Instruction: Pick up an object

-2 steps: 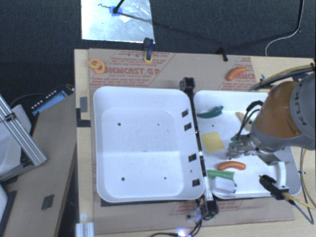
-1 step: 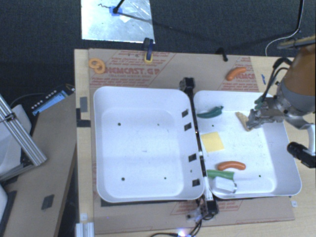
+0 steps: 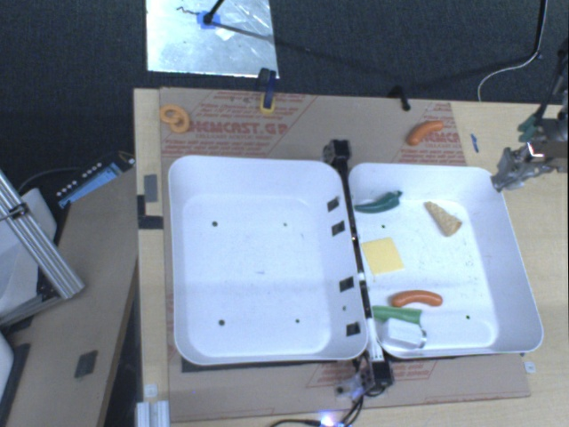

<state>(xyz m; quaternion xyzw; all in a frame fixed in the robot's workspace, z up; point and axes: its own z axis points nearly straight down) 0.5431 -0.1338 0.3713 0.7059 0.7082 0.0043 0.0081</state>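
The right bin [image 3: 511, 265] holds several small items. A green pepper [image 3: 378, 203] lies near its back left, and a tan wedge of bread [image 3: 444, 218] sits at the back middle. A flat yellow square [image 3: 382, 256] rests left of centre. An orange sausage [image 3: 416, 299] lies toward the front, with a green piece [image 3: 396, 314] and a pale crumpled item [image 3: 404, 334] just in front of it. My gripper [image 3: 520, 165] hangs at the view's right edge, over the bin's back right corner, apart from all the items.
The left bin [image 3: 191, 194] stands beside the right one, with black clips [image 3: 338, 229] along the shared rim. On the cardboard behind lie another orange sausage [image 3: 425, 132], a pretzel-shaped ring [image 3: 175, 118] and a yellow clamp [image 3: 267, 96]. A white cable [image 3: 507, 69] hangs at the back right.
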